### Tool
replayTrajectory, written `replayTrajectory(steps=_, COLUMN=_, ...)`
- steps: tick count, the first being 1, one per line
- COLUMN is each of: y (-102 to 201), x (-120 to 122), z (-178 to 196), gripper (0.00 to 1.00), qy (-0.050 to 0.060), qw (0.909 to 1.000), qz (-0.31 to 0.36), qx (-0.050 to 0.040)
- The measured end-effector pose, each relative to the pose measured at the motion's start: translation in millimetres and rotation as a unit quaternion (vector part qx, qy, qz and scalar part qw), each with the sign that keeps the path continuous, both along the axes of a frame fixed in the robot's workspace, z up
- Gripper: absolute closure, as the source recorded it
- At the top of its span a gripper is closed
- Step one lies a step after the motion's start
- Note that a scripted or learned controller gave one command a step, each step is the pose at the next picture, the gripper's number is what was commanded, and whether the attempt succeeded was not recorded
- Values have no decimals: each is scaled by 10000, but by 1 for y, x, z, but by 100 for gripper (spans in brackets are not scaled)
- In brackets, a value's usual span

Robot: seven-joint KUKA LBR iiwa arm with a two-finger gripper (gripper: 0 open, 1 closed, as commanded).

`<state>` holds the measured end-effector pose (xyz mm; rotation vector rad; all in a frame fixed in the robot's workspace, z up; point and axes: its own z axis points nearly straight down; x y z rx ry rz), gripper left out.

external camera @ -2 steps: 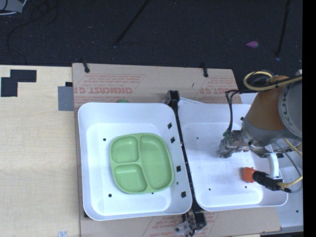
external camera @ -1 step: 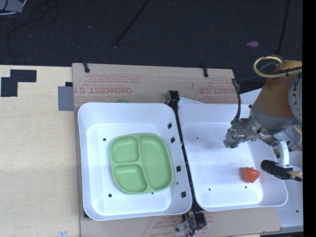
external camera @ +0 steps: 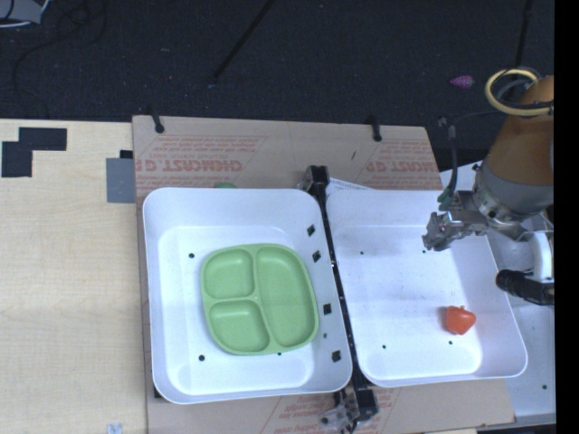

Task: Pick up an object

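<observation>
A small red object point(external camera: 459, 319), shaped like a pepper or strawberry, lies near the front right of the right bin point(external camera: 398, 360). My gripper point(external camera: 438, 235) hangs over the right bin's back right area, well behind the red object and a little to its left. Nothing shows between its fingers.
A green divided plate point(external camera: 259, 297) rests in the left bin point(external camera: 172, 242). A black clamp bar point(external camera: 327, 269) runs between the two bins. The arm's grey and orange body point(external camera: 520, 161) stands over the right bin's right edge. Cardboard lies under both bins.
</observation>
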<state>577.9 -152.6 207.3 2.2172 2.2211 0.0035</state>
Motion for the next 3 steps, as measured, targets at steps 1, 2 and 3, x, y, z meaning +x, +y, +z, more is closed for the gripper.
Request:
replayTrajectory(steps=1, y=-1, x=0, z=15, gripper=100, qy=21, qw=10000, qz=-2, qx=6)
replayTrajectory(steps=2, y=51, x=-1, z=5, gripper=100, qy=39, qw=10000, qz=7, qx=16)
replayTrajectory(steps=3, y=113, x=-2, z=3, gripper=100, qy=39, qw=10000, qz=12, qx=15)
